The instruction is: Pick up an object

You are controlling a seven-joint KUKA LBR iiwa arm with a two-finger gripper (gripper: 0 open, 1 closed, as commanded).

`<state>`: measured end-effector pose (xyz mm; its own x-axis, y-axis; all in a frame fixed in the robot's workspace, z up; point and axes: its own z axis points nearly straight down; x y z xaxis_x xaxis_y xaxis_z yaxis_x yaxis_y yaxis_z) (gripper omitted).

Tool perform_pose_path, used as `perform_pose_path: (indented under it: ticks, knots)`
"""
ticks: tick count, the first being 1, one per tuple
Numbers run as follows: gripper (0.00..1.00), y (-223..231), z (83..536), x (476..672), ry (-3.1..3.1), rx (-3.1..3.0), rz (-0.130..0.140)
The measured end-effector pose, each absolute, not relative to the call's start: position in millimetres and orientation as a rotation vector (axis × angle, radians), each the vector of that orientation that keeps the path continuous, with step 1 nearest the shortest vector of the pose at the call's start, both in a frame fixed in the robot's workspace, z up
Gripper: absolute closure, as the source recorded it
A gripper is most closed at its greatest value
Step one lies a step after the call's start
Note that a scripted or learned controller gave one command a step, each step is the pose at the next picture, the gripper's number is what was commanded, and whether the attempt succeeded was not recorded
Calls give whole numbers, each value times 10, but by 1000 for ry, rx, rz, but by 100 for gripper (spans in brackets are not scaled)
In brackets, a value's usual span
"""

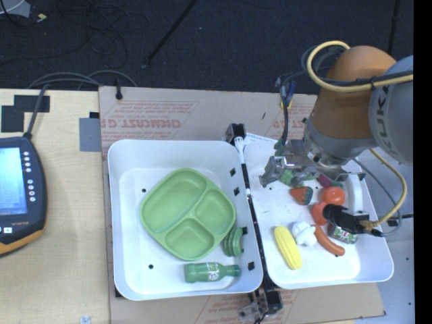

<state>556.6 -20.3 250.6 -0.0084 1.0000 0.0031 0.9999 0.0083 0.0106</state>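
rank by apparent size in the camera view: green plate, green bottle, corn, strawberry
1. green plate
2. green bottle and corn: they look about alike, too close to rank
3. strawberry

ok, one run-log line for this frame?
phase: reach | tool: over right bin, far-left part | nearest: green item under tool | grasp: none seen | left bin: green plate, green bottle

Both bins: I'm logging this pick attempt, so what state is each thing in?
Green plate: flat, left bin.
Green bottle: on its side, left bin.
Corn: lying flat, right bin.
Gripper: low over right bin, grasp unclear.
Handheld screen: lit.
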Motion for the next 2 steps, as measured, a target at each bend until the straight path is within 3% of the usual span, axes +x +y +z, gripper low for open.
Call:
perform_pose_path:
  ticks: [1,2]
  knots:
    - [100,415,3807,5395,2226,2208,19]
    - [100,475,3841,4739,2226,2221,-3]
